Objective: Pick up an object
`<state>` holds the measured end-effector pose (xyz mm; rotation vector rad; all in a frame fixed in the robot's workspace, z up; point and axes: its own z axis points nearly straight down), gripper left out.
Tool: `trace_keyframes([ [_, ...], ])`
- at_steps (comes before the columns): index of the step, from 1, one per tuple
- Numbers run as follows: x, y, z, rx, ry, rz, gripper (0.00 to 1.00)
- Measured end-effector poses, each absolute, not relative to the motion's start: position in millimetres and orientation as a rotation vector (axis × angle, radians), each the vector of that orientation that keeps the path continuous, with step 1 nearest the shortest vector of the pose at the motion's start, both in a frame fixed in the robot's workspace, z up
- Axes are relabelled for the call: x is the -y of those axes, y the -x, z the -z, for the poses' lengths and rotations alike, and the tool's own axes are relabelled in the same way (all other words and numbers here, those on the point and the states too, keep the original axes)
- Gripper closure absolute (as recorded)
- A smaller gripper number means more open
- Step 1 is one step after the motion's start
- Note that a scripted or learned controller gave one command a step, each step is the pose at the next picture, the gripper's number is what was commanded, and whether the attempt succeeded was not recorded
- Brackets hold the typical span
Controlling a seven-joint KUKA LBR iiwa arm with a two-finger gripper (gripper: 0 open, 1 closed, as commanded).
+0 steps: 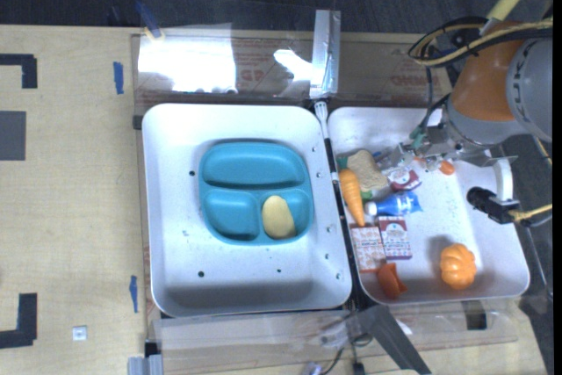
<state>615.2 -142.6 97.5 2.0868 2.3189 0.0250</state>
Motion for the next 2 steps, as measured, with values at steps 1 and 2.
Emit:
trace_keyframes([
  [1,135.1,-603.8,-92.9,-2.322,-2.095,-0.015,0.00],
  [2,116.2,-606.3,-93.0,-2.026,-2.386,-0.013,0.00],
])
